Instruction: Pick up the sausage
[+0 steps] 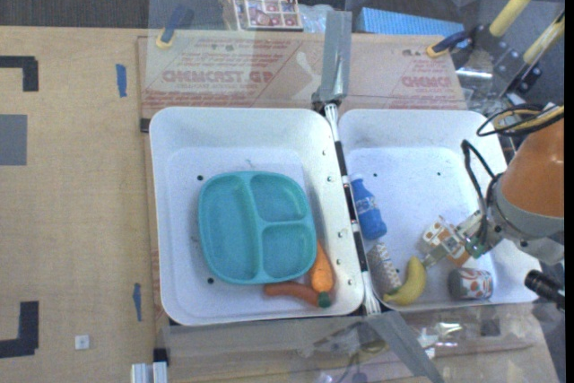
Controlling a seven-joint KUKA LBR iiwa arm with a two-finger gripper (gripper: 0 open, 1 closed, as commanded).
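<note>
The sausage [289, 291], a thin reddish-brown link, lies at the front of the left bin [175, 193], just below the teal divided plate [256, 227]. An orange carrot [323, 269] rests against its right end. My gripper [446, 239] hangs low in the right bin [404, 139], well to the right of the sausage, above and to the right of the banana [411, 282]. The orange-banded wrist [536, 179] covers the bin's right side.
In the right bin a blue bottle [366, 208] lies by the left wall. A speckled grey piece [383, 266] sits next to the banana, and a small can [471, 284] lies at the front right. Cardboard and clutter sit behind the bins.
</note>
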